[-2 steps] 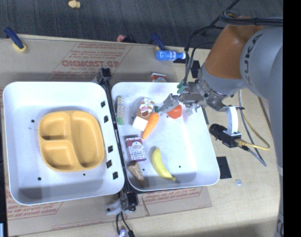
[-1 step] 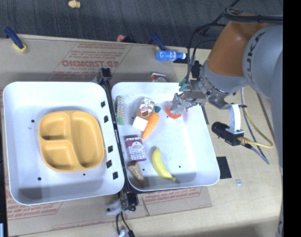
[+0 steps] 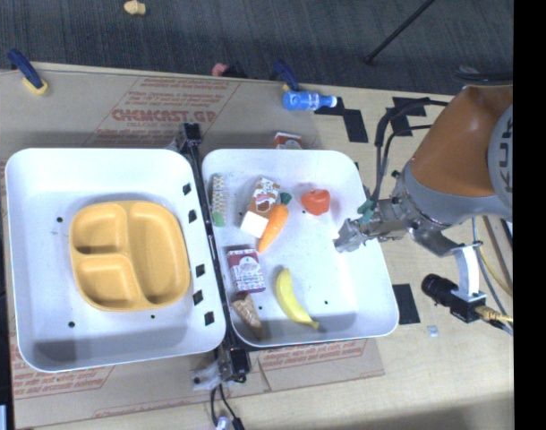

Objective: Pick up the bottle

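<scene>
Jaws [image 3: 349, 237] beside bin; blue bottle [image 3: 307, 101] lies outside.

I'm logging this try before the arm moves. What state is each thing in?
Blue bottle: lying on the bench behind the bins.
Yellow tray: flat in the left bin.
Banana: lying in the right bin.
Carrot: lying tilted.
Gripper: over the right bin's right edge.

Right bin [image 3: 367, 316]: bare floor on its right half, between tomato [image 3: 316, 201] and banana [image 3: 294, 297]. Left side crowded: carrot [image 3: 273, 227], red carton [image 3: 246, 270] and other items close together near the dividing wall. Gripper [image 3: 352, 237] hangs over the right rim. Left bin [image 3: 22, 240]: yellow tray [image 3: 130, 253] fills the middle, margins free.
</scene>
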You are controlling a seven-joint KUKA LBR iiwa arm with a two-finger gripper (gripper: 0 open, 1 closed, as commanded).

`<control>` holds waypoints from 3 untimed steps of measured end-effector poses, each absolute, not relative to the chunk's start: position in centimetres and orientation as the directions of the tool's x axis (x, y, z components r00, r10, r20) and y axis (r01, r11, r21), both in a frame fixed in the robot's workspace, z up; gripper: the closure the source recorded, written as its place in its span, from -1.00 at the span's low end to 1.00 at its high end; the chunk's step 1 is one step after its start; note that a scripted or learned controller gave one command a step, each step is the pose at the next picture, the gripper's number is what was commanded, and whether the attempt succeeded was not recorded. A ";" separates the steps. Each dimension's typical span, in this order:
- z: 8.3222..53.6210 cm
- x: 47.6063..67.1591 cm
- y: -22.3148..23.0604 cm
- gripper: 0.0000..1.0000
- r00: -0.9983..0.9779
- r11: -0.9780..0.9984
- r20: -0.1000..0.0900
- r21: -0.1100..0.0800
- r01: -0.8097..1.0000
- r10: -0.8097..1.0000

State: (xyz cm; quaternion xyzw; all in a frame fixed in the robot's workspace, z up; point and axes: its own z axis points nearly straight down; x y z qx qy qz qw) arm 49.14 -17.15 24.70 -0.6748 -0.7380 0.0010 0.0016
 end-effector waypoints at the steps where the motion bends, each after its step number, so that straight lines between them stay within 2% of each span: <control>1: 20.8 47.9 -9.4 1.00 -0.443 0.443 0.003 -0.004 0.897 0.897; 2: 19.2 47.6 -0.5 1.00 -0.804 0.804 0.003 -0.002 0.595 0.595; 3: 19.2 47.6 9.4 1.00 -0.802 0.802 0.001 -0.001 0.597 0.597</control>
